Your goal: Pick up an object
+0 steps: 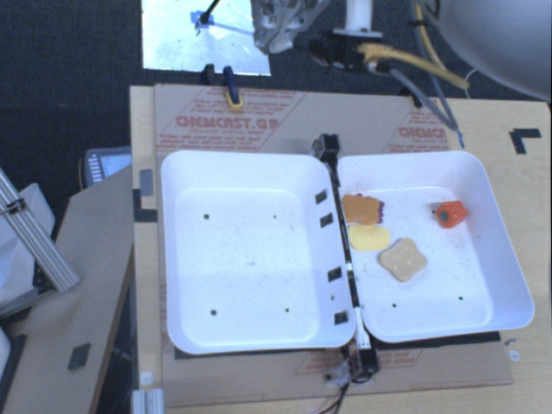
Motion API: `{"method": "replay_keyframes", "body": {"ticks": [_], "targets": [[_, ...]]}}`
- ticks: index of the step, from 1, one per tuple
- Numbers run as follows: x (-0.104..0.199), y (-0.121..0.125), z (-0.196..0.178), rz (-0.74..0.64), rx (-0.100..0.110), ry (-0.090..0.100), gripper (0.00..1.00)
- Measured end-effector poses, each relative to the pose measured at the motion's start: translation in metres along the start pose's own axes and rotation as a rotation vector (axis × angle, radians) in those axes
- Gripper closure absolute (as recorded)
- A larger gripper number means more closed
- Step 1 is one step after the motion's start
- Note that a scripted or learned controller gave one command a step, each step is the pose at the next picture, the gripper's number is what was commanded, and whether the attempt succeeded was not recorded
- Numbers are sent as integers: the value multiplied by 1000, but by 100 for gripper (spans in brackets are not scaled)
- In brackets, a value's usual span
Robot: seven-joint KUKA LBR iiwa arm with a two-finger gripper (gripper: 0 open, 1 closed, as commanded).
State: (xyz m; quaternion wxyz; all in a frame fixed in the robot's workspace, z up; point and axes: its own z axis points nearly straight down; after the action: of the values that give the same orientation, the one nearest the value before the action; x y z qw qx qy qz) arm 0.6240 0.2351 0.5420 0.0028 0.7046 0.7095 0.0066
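gripper point(278, 24) hangs high beyond the right bin point(496, 231), whether shut i cannot tell, nothing visibly held, so picking is not begun: orange toy point(450, 214), biscuit point(403, 260), yellow slice point(369, 238) lie inside that bin.

Grey arm point(500, 24), yellow and grey cables point(405, 59), metallic claw point(280, 24).

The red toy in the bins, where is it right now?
The red toy lies in the right bin, toward its far right side. It sits apart from the orange piece, yellow piece and tan piece near the divider.
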Motion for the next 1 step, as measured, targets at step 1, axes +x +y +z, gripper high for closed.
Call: {"method": "replay_keyframes", "body": {"ticks": [1], "targets": [[-2, 29, 8, 6, 11, -5, 100]]}}
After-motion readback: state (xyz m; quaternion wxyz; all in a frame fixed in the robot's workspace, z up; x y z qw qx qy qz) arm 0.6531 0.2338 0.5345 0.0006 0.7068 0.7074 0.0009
